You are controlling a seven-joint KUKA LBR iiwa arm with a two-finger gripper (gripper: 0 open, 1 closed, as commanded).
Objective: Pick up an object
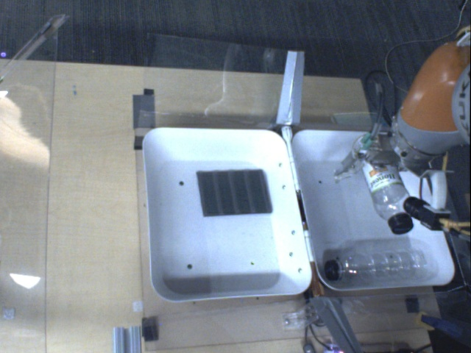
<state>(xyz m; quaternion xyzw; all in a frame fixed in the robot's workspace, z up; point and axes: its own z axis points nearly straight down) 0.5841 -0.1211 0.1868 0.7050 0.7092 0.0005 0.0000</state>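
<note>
Clear glossy plastic bottle (385, 191)

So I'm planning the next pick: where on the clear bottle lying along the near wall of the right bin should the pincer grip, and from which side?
Probably around the middle of the clear bottle, coming straight down from above. It lies flat on its side with the dark cap toward the left bin, against the near wall of the right bin. That leaves little room for a low approach, so the jaws should span its width.

Both bins are white: the left bin (169, 219) carries a dark grey ribbed panel (234, 193). A clear bottle (385, 190) has a black cap and a white label. The arm's band (436, 90) is orange, the bench (81, 197) pale tan.
</note>
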